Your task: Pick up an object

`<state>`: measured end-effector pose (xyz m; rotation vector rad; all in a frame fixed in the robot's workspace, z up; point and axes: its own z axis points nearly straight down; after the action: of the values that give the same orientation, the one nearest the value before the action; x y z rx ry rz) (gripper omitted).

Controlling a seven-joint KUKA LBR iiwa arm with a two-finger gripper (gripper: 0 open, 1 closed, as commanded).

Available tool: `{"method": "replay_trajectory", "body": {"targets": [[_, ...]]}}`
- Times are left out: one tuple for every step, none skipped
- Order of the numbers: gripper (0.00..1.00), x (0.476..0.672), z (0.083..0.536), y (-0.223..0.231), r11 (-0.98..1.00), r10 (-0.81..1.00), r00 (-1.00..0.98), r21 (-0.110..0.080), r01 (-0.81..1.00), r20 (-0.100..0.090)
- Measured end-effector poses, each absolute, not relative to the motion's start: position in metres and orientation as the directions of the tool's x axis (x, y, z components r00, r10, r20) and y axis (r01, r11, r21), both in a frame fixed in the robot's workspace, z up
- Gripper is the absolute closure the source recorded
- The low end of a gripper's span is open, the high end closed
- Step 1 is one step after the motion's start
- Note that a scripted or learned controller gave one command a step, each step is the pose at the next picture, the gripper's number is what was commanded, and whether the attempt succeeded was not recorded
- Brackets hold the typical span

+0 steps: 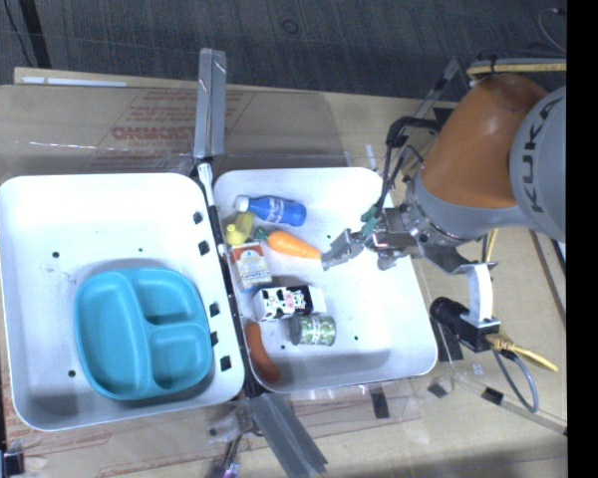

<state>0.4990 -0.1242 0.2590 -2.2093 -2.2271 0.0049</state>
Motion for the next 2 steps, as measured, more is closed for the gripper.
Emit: {"method": "replay_trajectory", "body": {"targets": [[0.00,0.555,0.096,-0.124,-0.061,0.998,0.061,-0.006,0.998,0.000],[0.00,0.639,0.092,-0.121,0.205,0.979,-0.205,-0.003,0.979,0.001]]}}
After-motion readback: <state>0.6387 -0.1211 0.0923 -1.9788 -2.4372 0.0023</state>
